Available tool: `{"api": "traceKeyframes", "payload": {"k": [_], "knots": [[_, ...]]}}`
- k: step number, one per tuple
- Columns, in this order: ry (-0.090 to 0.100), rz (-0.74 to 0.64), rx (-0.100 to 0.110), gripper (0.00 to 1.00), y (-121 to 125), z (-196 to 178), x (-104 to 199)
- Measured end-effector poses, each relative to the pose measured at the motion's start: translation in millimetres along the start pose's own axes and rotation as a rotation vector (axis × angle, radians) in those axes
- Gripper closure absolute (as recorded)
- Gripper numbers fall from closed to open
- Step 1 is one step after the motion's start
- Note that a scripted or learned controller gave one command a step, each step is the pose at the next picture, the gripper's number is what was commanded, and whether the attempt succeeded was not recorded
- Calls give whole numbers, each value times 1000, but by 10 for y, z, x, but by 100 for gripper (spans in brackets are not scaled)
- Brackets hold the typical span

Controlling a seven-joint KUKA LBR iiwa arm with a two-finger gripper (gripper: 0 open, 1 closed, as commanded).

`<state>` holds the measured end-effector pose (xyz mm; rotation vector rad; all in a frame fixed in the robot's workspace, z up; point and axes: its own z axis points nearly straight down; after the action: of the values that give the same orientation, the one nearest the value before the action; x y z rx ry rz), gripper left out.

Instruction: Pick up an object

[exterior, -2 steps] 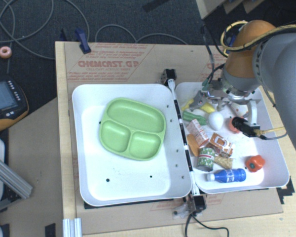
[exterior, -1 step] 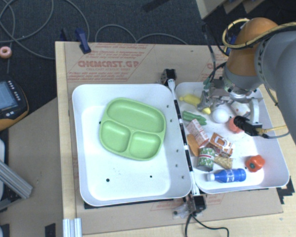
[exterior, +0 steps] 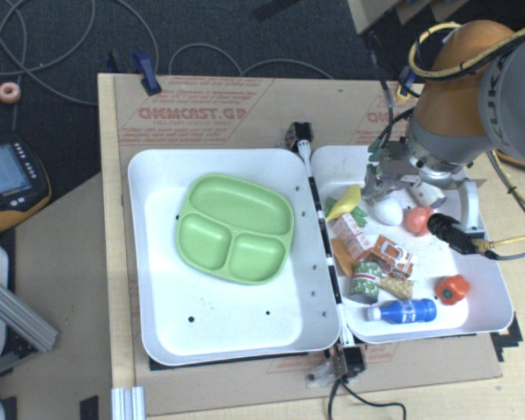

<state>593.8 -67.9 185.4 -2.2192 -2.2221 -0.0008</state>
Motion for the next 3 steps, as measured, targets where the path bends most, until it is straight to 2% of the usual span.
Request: {"api": "traceKeyframes", "payload": {"k": [1,2,3], "knots": [[0,1,2,0,-5,8,-2],[-1,2,2,0,-653,11,-169],[-7,0,-22,0,-776,810,-426]]}}
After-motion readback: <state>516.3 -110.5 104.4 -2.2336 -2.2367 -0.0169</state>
